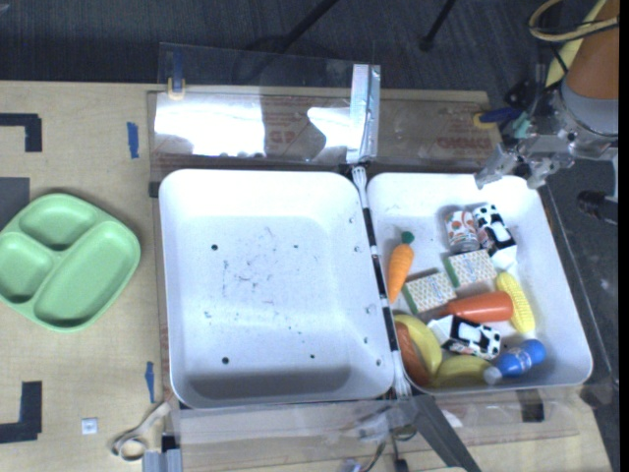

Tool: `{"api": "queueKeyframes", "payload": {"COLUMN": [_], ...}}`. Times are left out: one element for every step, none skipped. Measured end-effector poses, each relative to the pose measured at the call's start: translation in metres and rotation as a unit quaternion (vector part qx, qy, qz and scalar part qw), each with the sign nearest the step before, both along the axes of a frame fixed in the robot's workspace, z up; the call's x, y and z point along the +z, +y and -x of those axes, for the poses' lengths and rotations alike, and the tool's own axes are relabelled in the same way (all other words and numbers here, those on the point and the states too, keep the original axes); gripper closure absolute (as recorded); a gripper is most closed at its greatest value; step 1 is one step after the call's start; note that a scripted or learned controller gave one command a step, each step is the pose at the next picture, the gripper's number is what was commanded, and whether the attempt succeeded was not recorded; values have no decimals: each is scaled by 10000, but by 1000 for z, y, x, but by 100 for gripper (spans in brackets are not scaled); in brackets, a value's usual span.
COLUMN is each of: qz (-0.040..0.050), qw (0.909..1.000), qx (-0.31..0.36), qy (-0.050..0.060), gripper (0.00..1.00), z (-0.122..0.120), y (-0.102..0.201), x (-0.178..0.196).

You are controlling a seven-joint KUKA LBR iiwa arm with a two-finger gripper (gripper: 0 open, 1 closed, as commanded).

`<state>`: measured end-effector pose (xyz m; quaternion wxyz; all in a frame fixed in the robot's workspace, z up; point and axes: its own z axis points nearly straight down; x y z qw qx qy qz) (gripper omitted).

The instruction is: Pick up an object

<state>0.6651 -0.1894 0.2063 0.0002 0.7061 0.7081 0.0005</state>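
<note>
The claw (511, 165) hangs at the far right corner of the right bin (570, 293), just above its rim; whether it is open or closed cannot be told, and nothing can be seen in it. The arm (595, 77) reaches in from the upper right, its orange band high at the edge.

Below it in the right bin lies a heap of toy food. A carrot (398, 268) stands nearly along the divider, green top pointing away from the viewer. An orange bottle (477, 306) lies crosswise, and a corn cob (516, 301) slants beside it. A banana (432, 357) curves along the near wall, with a blue bottle (519, 359) near it.

The left bin (197, 205) adjoins, and a green plate (64, 261) sits on the desk (69, 116) at left.
</note>
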Motion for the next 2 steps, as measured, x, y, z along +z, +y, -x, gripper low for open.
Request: {"api": "queueKeyframes", "payload": {"qz": [-1, -78], "qw": [9999, 9927], "qx": [116, -1201], "qy": [-34, -32], "gripper": [0, 0], "z": [31, 50], "y": [-18, -15], "x": [-102, -117]}}
